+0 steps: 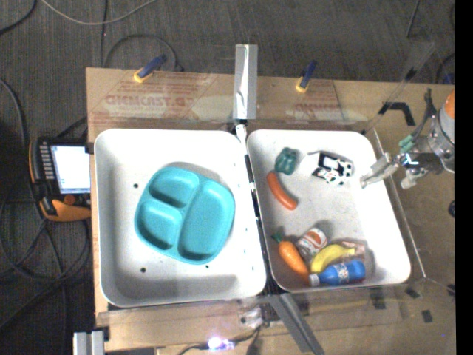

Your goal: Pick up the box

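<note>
The tabletop carries two white bins side by side. The left bin holds a turquoise divided plate, which lies tilted in the middle of it. The right bin holds several small things.

The box, black and white with a cow-like pattern, lies in the upper part of the right bin, near its top wall. Just to the left of it there is a green toy pepper, and below the pepper an orange sausage lies at a slant. In the lower part of this bin, well apart from the box, there is a group: a carrot, a small can, a yellow banana and a blue bottle lying on its side.

The arm comes in at the right edge of the frame, with its orange band in the upper right. The jaws point left, over the right rim of the right bin, to the right of the box and apart from it. Nothing is between them; whether they are open or closed, I cannot tell, because they are too small and blurred.
</note>
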You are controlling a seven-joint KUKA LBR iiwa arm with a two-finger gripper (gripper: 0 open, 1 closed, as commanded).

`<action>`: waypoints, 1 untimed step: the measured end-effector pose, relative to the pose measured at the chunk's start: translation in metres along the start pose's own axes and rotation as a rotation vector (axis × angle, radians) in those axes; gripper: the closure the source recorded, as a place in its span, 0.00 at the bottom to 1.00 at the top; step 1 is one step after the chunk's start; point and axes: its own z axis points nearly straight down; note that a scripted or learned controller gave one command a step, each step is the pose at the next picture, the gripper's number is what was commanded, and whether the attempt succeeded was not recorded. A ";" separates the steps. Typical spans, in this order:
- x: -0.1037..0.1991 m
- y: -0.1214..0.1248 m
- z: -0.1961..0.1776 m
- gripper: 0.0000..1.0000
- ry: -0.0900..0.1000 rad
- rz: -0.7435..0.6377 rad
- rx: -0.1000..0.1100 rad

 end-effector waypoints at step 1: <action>0.030 -0.010 0.120 0.00 0.002 -0.037 0.001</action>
